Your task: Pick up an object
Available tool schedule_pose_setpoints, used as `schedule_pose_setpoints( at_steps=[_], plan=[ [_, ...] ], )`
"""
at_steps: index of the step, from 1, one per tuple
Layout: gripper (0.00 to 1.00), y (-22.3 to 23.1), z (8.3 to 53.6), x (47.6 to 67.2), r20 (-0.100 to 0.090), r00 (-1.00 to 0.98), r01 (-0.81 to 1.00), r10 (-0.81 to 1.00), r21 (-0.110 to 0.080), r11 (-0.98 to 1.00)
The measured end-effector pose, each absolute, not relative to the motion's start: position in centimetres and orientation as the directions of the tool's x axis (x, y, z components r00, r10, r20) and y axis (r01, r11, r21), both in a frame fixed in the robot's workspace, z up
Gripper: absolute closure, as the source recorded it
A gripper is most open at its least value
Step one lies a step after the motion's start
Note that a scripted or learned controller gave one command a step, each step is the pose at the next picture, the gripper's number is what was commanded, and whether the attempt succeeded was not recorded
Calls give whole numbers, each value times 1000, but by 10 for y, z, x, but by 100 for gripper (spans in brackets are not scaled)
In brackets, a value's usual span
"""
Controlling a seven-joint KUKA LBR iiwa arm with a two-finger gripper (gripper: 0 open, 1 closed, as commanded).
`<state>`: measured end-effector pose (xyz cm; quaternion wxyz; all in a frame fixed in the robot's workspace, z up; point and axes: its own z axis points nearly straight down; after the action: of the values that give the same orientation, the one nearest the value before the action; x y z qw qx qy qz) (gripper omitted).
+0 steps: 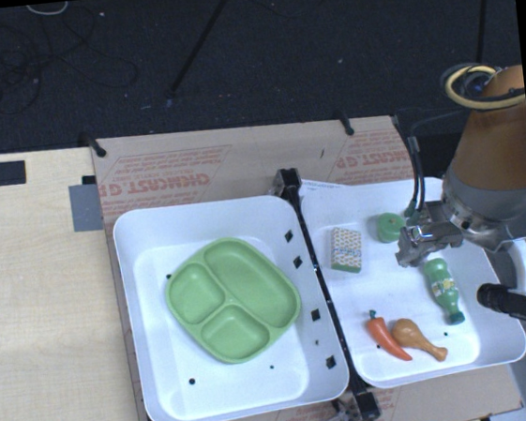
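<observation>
Where the arm [487,146] comes in at the right of the frame, its gripper [422,243] hangs over the right bin [491,349], just above the top of the green bottle [444,292]; whether it is spread or closed I cannot tell. That bottle lies lengthwise toward the bin's right rim. A small green round piece [389,227] sits left of the gripper, and a patterned box [346,249] stands toward the centre divider. Low in the bin, a carrot [387,338] and a toy drumstick [417,338] lie touching, close to the bottom rim. Bare floor shows between the box and the bottle. At left, the left bin [161,396] holds a green divided plate [233,299] with white margin all round it.
</observation>
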<state>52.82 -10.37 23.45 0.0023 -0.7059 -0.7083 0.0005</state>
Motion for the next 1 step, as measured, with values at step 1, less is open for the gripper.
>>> schedule_pose_setpoints(
  at_steps=[1],
  plan=[
    [100, -43, 225, 531, 3, -5, 1000, 1000, -4, 5]
  ],
)
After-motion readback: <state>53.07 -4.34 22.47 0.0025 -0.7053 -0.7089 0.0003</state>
